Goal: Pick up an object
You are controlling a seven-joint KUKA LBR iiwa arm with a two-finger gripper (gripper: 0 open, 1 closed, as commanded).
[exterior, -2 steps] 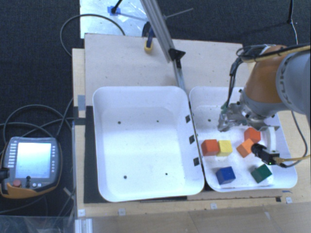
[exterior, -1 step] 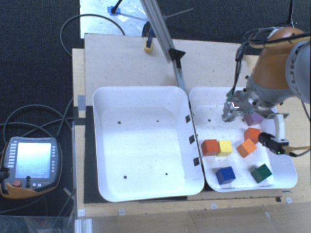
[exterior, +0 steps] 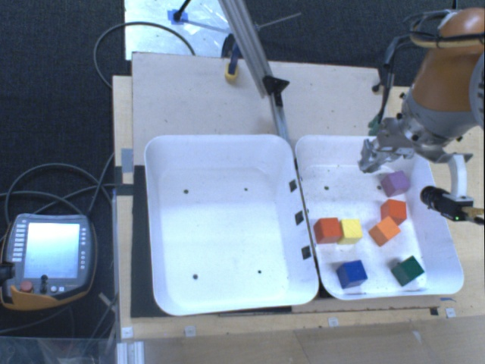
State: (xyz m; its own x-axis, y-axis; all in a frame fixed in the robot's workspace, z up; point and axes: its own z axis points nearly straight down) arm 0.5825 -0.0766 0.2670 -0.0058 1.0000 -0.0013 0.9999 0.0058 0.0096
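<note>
Grey two-finger gripper (exterior: 373,160) hovers over right white bin (exterior: 326,154); finger state unclear. Nearest target, small purple wooden cube (exterior: 395,182), lies just below-right of it.

Seven small cubes, all in the right bin (exterior: 447,279). Purple cube (exterior: 395,182) farthest back, red cube (exterior: 394,210) just in front, orange cube (exterior: 384,230) touching it. Red-orange cube (exterior: 327,230) pressed against yellow cube (exterior: 351,230) mid-bin. Blue cube (exterior: 352,273) and green cube (exterior: 408,270) nearest the front rim, apart.
</note>
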